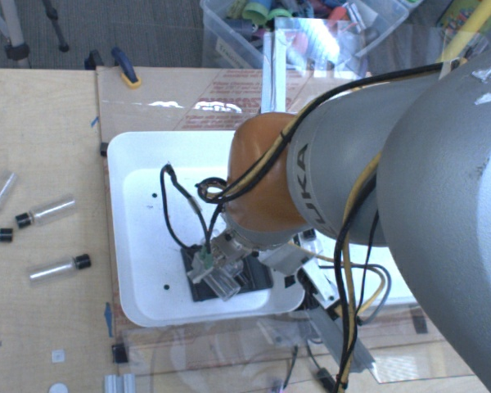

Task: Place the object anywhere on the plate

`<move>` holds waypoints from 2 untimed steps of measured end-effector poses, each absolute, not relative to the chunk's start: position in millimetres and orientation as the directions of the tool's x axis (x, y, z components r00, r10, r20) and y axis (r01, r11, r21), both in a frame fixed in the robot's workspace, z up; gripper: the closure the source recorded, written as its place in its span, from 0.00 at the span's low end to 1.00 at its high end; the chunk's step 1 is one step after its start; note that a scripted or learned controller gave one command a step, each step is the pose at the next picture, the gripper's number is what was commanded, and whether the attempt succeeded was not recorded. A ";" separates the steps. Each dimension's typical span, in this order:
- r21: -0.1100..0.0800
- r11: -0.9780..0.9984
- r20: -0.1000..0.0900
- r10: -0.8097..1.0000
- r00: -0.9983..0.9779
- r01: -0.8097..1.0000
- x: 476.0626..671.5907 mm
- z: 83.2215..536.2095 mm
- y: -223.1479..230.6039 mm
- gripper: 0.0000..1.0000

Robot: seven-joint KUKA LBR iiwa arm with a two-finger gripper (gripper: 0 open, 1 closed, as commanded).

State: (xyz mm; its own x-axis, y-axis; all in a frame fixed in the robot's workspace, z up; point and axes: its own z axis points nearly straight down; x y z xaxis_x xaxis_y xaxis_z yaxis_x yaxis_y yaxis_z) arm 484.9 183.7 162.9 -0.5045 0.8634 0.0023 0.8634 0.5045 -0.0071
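Observation:
My gripper hangs low over the front part of the left white bin, close to its floor and its front wall. Its black base and clear plastic parts sit just under the wrist. The orange band and the thick grey arm cover the middle and right of this bin and most of the bin beside it. A black cable loops from the wrist over the bin floor. I cannot make out any object between the gripper's parts, and whatever lies under the arm is hidden.
Several clear tubes with black caps lie on the wooden bench left of the bin. A clear tote of colourful toys stands at the back. A blue clip sits near the bin's far left corner.

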 end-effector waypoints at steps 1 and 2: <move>-0.001 0.344 -0.001 0.939 -0.344 0.939 531.8 311.6 185.7 1.00; -0.005 0.501 0.002 0.865 -0.501 0.865 478.9 300.8 122.4 1.00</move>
